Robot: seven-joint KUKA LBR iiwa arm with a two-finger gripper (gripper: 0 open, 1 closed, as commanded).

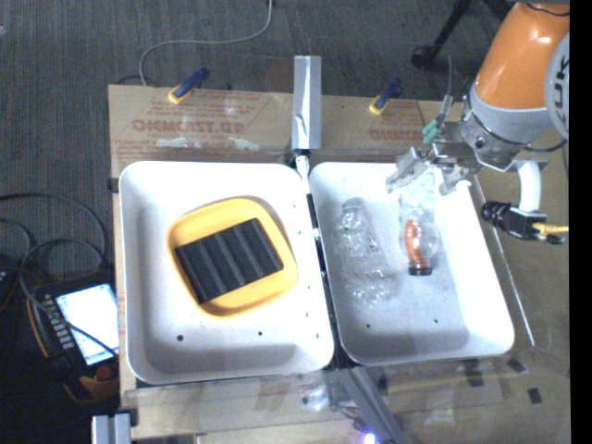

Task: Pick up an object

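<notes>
Gripper (427, 166) hovers spread and empty over the right bin (481, 326), just above the orange-tinted bottle (418, 240); clear plastic bottles (359, 252) lie beside.

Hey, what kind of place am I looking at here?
Probably a robotics lab bench: a grey and orange robot arm reaches over two shallow white bins, cardboard is clamped beneath with a blue clamp, and cables trail over grey carpet.

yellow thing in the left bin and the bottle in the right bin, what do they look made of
Yellow object: probably moulded plastic, smooth and matte, with a black ribbed panel on top, perhaps rubber. Bottle: clear glossy plastic by its see-through body and highlights, with an orange band and a dark cap.
</notes>
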